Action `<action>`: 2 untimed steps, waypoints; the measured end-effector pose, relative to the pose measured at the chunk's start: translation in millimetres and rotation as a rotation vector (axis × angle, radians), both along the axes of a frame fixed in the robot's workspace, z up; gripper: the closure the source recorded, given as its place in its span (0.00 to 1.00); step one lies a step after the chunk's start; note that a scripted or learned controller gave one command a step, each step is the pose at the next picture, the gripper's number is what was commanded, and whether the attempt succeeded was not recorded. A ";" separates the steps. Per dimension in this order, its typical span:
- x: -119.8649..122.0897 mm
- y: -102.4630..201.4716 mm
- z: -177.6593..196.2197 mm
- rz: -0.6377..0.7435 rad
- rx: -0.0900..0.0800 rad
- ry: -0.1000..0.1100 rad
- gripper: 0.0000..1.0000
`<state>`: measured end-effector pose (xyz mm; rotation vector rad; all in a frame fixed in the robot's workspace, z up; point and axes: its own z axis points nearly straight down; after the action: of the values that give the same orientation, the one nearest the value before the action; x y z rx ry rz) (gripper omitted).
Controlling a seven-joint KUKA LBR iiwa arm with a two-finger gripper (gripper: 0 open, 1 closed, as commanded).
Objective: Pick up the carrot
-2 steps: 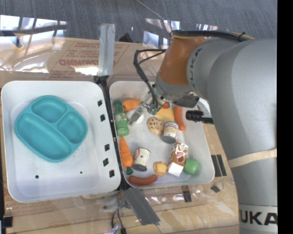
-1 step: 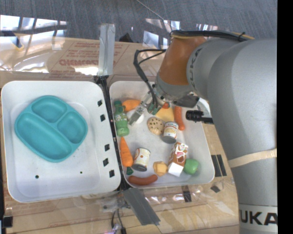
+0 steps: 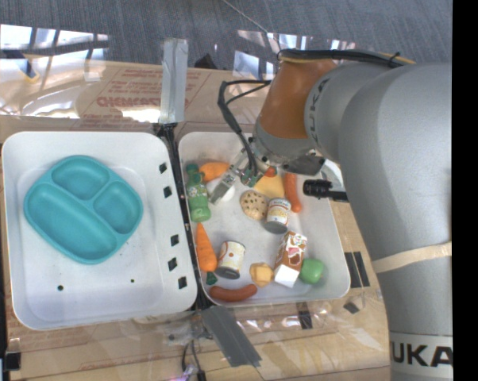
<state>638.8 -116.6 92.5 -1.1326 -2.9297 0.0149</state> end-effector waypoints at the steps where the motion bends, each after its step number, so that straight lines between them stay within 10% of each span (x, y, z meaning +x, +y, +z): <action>1: 0.0 0.0 0.0 0.000 0.000 0.000 0.00; 2: -89.8 -44.7 96.1 -0.191 0.007 -0.007 0.00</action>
<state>549.0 -161.3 188.5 -1.4081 -2.8117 0.0007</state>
